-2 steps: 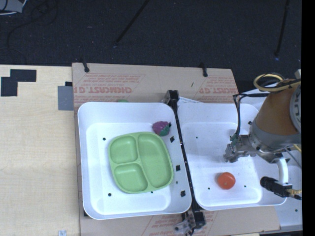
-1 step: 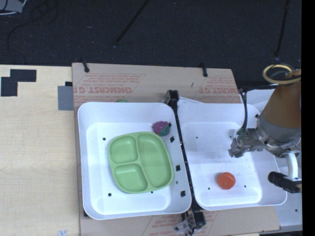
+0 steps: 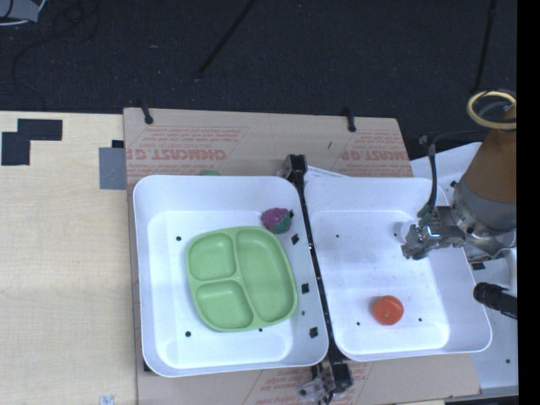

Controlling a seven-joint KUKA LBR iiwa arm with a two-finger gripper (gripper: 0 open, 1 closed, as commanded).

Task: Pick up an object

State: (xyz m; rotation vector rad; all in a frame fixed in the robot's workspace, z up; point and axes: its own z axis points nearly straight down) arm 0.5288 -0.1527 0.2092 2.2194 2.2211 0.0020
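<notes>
Claw [image 3: 415, 241] low over the right bin's [image 3: 354, 194] right side, grip state impossible to tell. Orange object [image 3: 388, 310] near that bin's front edge. Green divided plate [image 3: 240, 278], purple item [image 3: 276, 218] in left bin [image 3: 160, 226].

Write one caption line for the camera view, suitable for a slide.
Gripper over the right bin, above an orange object; left bin holds a green divided plate and a purple object.

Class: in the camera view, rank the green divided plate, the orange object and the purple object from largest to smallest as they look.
1. Green divided plate, by far the largest.
2. Orange object and purple object: these look about alike, so no ranking.
</notes>
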